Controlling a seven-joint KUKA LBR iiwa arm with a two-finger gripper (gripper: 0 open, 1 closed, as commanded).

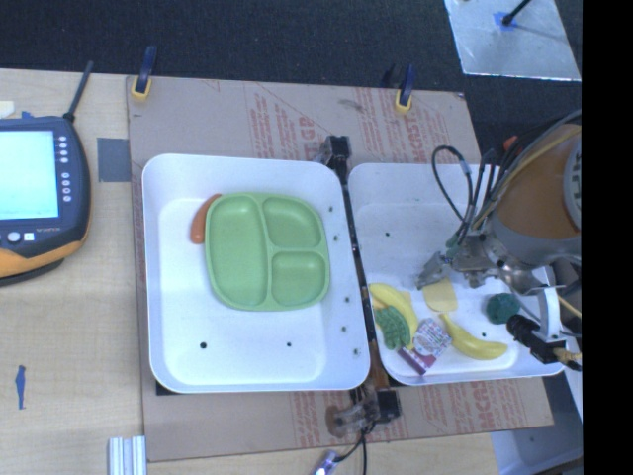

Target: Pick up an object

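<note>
My gripper hangs low over the middle of the right bin, just above a pale yellow block. Near it lie a yellow banana, a green leafy toy, a small printed packet, a second banana and a dark green object. Nothing is visibly lifted. In the left bin sits a green divided plate, with an orange-red item partly tucked under its left edge.
A teach pendant lies on the bench at the far left. Blue-and-yellow clamps hold the cardboard sheet at the back. Black cables loop over the right bin beside the arm.
</note>
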